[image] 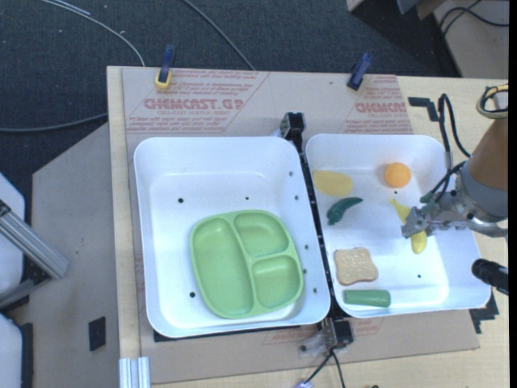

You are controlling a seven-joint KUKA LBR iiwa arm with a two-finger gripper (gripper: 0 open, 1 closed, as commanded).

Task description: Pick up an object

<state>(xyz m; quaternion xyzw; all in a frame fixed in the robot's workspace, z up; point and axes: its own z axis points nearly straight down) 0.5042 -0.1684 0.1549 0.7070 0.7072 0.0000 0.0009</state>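
Observation:
My gripper (418, 221) hangs low over the right bin (460, 293), near its right side. A thin yellow piece (418, 243) pokes out on either side of it, with one end showing at its upper left and one just below. The gripper hides the piece's middle. An orange ball (397, 175) lies up and to the left of the gripper. Further left are a pale yellow piece (333, 183) and a dark green pepper (343, 208). A slice of toast (355, 266) and a green cucumber piece (367, 298) sit near the bin's front.
The left bin (161, 184) holds a light green divided plate (246, 261). A black clamp (292, 124) joins the bins at the back, another (338, 331) at the front. Cables (444, 120) run along the right bin's back right corner.

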